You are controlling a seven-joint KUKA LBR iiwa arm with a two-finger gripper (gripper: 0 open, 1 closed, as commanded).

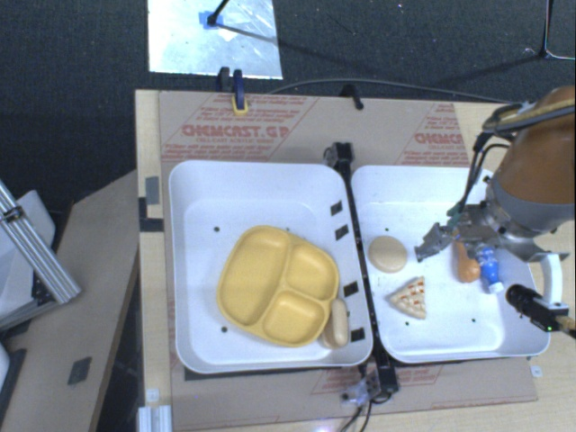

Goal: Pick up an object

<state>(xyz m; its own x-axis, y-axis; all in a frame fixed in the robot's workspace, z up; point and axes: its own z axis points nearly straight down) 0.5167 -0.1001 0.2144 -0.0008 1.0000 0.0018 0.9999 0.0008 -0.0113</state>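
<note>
Two white bins side by side on the desk. Left bin (207,196): yellow divided tray (274,282), a pale bread roll (337,324) touching its lower right edge. Right bin (405,196): round beige bun (389,253), pizza slice (409,297) below it, orange item (466,264) and blue-capped bottle (489,270) under the arm. Gripper (434,241) hovers just right of the bun; cannot tell its state.
</note>
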